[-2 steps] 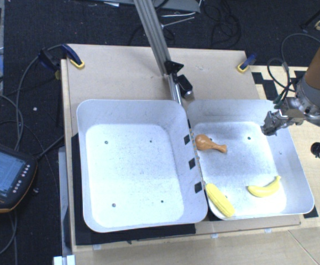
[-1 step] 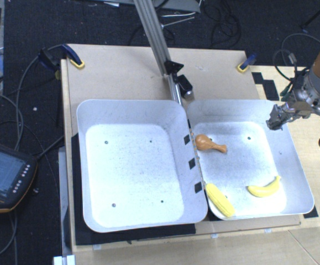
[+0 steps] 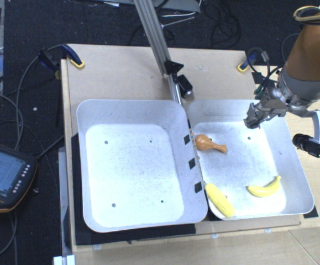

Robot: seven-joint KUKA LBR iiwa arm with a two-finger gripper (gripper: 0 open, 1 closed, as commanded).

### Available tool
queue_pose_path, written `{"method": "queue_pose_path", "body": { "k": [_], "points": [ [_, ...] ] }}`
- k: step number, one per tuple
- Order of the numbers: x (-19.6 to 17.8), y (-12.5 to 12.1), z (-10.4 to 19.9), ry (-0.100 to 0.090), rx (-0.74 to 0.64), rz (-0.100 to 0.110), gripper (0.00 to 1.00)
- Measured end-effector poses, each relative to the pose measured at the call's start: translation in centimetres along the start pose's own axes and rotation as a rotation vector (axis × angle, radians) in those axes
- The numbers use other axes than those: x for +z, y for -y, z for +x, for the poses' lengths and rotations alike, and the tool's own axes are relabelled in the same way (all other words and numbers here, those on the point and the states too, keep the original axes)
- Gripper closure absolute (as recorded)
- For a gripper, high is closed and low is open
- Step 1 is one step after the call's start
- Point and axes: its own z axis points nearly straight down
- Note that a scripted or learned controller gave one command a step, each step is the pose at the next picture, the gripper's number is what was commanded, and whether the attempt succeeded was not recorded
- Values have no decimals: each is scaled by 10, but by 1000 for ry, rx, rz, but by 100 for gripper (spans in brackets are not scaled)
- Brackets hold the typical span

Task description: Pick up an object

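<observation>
Three objects lie in the right bin (image 3: 270, 142). An orange-brown drumstick-shaped toy (image 3: 209, 144) rests near the bin's left wall. A yellow banana (image 3: 265, 187) sits toward the front right. At the front left corner lies a yellow corn cob (image 3: 220, 200). My gripper (image 3: 253, 119) hangs over the bin's back right area, above the bin floor and apart from all three objects. It looks dark and small from here, and nothing shows between its fingers.
The left bin (image 3: 129, 164) sits beside the right one, joined by a ridge with black clips (image 3: 193, 162). A slanted metal pole (image 3: 157, 37) rises behind the bins. Clamps (image 3: 74, 59) mark the bench's back corners. A teach pendant (image 3: 2, 175) lies off the bench at left.
</observation>
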Motion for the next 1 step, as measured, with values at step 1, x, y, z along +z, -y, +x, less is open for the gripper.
{"method": "queue_pose_path", "body": {
  "k": [1],
  "points": [
    [-9, -6, 53, 0, 0, -1, 100]
  ]
}}
